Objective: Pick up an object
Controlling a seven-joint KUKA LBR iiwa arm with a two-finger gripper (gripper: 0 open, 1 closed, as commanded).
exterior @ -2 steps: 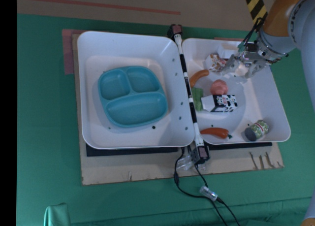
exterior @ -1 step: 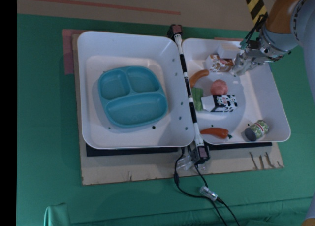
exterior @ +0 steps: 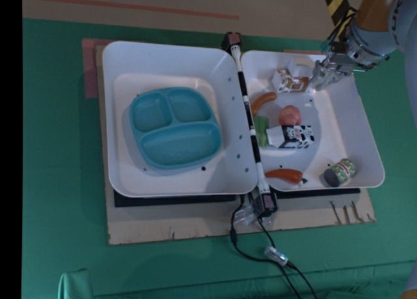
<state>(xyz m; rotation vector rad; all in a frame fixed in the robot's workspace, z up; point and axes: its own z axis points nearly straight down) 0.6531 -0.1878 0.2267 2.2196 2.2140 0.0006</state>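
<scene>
Claw: gripper [exterior: 324, 79] low over the right bin's [exterior: 365, 136] far right part; whether released or clenched, cannot tell. Nothing visibly held.
Nearest thing: small white-and-brown carton [exterior: 290, 82], just beside the gripper, toward the divider.
Key relation: the carton lies to the gripper's left in the camera view; its long axis is not clear.
Further out: pale sausage [exterior: 264, 101], red ball [exterior: 290, 114], cow-print milk carton [exterior: 290, 137], red chilli [exterior: 285, 175], small can [exterior: 341, 172] on its side.
Left bin: teal divided plate [exterior: 174, 128].
Judgement: grasp not yet made.
</scene>
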